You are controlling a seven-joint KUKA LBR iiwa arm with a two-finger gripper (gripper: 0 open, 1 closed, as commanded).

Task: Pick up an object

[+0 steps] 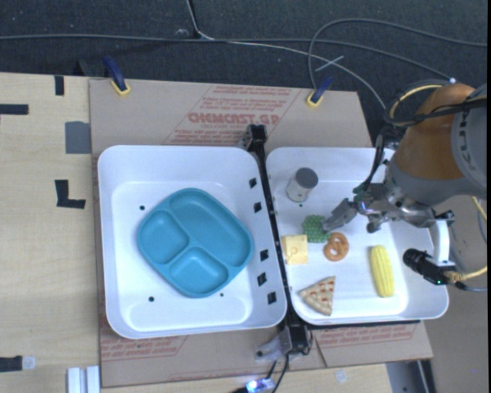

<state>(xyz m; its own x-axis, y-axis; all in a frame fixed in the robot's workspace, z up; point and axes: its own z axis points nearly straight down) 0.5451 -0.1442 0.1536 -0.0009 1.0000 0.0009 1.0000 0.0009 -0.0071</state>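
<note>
Your gripper [353, 212] hovers at three o'clock of the broccoli [314, 228], fingers spread and pinching nothing. Careful: the pretzel [336, 246] and cheese cube [295, 249] crowd in, so closing may knock them or snag two.

Overhead slanted view of both bins [114, 219]

Arm [430, 150] reaches from right, wrist angled down-left.
</note>
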